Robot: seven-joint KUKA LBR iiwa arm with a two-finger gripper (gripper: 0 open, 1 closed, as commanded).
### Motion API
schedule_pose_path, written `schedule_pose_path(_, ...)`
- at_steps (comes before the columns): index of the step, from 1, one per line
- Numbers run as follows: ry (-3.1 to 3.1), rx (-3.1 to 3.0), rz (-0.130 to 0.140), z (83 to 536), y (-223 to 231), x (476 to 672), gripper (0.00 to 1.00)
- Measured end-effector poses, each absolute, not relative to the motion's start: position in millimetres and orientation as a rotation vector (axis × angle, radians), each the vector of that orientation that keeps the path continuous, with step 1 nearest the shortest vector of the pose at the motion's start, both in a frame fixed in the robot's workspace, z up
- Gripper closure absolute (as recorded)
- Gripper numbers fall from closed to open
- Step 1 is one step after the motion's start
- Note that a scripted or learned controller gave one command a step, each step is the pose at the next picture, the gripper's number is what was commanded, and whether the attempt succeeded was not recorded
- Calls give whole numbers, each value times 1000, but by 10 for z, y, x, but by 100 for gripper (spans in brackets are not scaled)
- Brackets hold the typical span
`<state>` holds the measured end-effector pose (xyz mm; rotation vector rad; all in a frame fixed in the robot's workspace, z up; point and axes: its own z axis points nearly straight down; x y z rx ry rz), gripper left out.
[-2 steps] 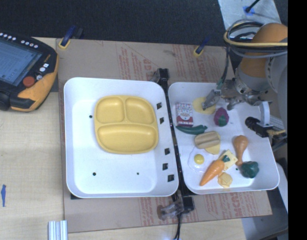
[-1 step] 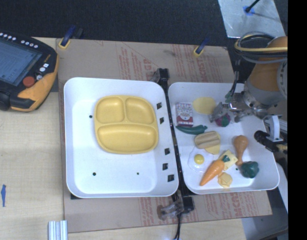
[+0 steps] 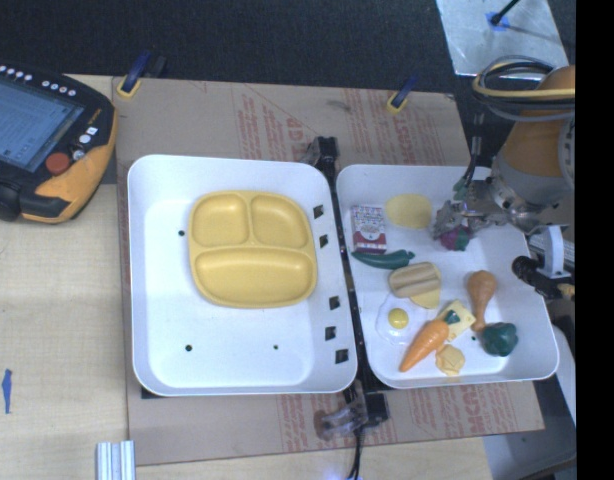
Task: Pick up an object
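At the far nine o'clock edge of the bench lay a teach pendant [image 3: 37,143], its screen glowing blue and its body trimmed in orange. Next came the left bin [image 3: 157,268], and in it, toward twelve o'clock of its floor, sat a yellow divided plate [image 3: 253,248] with three compartments, flat and upright.

The right bin [image 3: 527,368] held the toys. At its eleven o'clock corner lay a small red-and-white carton [image 3: 368,226], and just at five o'clock of that a green chili pepper [image 3: 384,259]. A pale yellow round piece [image 3: 409,210] rested near twelve o'clock. Toward the centre lay a tan bun-like piece [image 3: 415,280], with a fried egg [image 3: 397,319] at its seven o'clock. An orange carrot [image 3: 427,342] pointed down toward seven o'clock, touching a yellow cheese-like piece [image 3: 459,317]. A chicken drumstick [image 3: 479,292] stood at three o'clock of centre, and a dark green piece [image 3: 500,339] lay at four o'clock.

The gripper [image 3: 455,224] hung low over the bin's one o'clock area, against a small purple-and-green object [image 3: 451,238]. From where I stood I could not tell whether it was gripping that object or not.
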<state>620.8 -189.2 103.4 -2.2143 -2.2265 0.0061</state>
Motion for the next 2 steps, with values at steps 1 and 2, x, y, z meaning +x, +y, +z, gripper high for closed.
schedule_pose_path(1, -2229, -2214, 0, 1287, -1601, 6582, 100)
schedule_pose_path(2, -2234, -2210, -5, 1964, -743, 6520, 100)
